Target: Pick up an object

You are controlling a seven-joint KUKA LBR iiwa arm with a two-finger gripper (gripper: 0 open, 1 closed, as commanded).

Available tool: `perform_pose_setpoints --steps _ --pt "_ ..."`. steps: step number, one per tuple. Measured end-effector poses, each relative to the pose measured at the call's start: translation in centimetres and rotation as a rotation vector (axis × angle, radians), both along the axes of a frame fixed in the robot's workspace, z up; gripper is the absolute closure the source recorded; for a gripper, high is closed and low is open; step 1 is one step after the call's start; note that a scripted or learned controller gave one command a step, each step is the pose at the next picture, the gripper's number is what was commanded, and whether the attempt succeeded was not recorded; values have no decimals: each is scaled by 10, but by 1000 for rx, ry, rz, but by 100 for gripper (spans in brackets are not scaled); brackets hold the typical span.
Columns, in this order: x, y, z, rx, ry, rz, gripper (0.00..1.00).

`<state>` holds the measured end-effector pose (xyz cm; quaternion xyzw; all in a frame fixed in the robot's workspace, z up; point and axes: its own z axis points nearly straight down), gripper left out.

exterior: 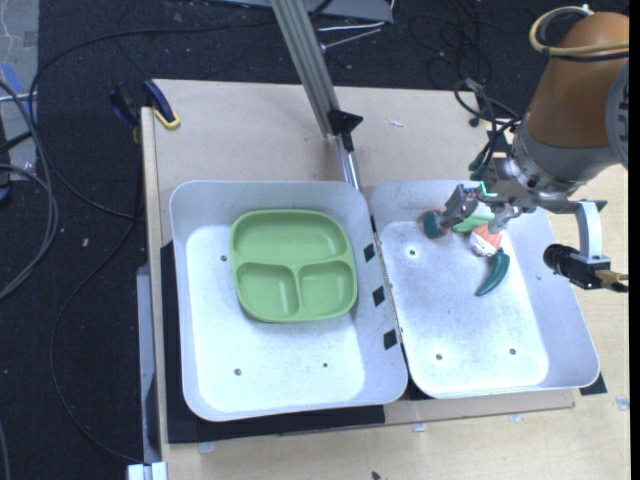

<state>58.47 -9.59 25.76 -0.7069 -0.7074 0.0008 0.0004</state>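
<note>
Under hand (478,211), right bin (520,368): small toys (487,236) touching fingers

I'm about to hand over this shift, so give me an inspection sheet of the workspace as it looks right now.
Surface: wooden bench bearing left bin and right bin, side by side.
Job's things: small cluster of objects in the right bin's far part; dark teal curved piece just nearer.
Clutter: green divided plate in the left bin.
Gripper: gripper low over the cluster; grasp cannot be judged.
Cables: black cables on the dark floor, left and behind.
Surroundings: slanted metal pole rising from behind the bins.
</note>
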Motion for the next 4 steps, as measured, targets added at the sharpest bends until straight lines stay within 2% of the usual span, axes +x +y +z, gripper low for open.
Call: perform_pose_setpoints --steps 1,2,4 --pt "0 0 0 0 -2 0 0" --pt "8 6 -50 0 3 1 0" --pt "2 1 -165 0 0 -1 0"
